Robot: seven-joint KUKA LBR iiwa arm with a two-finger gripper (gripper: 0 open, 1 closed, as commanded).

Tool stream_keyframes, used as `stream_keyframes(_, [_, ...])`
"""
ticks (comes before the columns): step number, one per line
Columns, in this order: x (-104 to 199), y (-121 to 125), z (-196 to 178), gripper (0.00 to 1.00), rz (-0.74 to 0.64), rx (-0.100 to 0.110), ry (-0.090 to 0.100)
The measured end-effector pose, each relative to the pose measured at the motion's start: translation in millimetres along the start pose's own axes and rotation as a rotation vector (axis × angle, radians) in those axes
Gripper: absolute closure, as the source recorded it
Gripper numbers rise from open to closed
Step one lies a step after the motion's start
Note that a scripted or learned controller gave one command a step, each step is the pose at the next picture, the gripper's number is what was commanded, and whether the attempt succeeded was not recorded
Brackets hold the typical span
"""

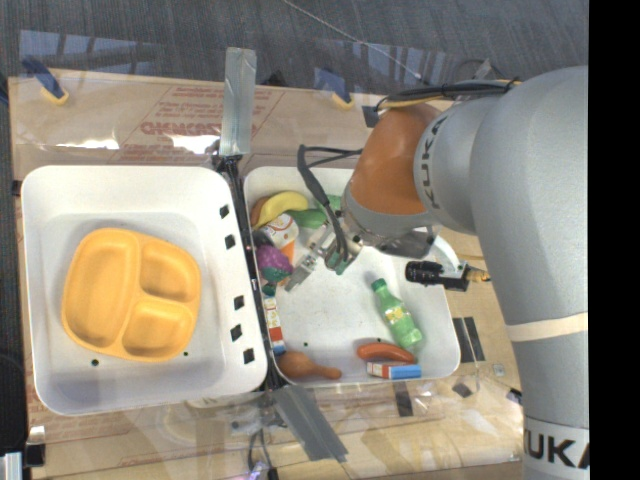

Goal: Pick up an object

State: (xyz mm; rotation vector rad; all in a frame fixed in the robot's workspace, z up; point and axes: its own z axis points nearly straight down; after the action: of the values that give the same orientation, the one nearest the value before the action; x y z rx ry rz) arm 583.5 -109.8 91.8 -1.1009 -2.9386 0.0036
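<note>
We are lowering our pincer (322, 255), its state unreadable, toward the purple toy (271, 260) in the right white bin (440, 353); nothing lifted yet.

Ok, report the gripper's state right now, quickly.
Gripper: low in the right bin beside the purple toy; open or shut cannot be told, and no object shows in its grasp.
</note>
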Motion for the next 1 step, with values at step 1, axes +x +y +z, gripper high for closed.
stream_keyframes(1, [10.4,2.6,0.4,0.0,0.339,0.004,0.001])
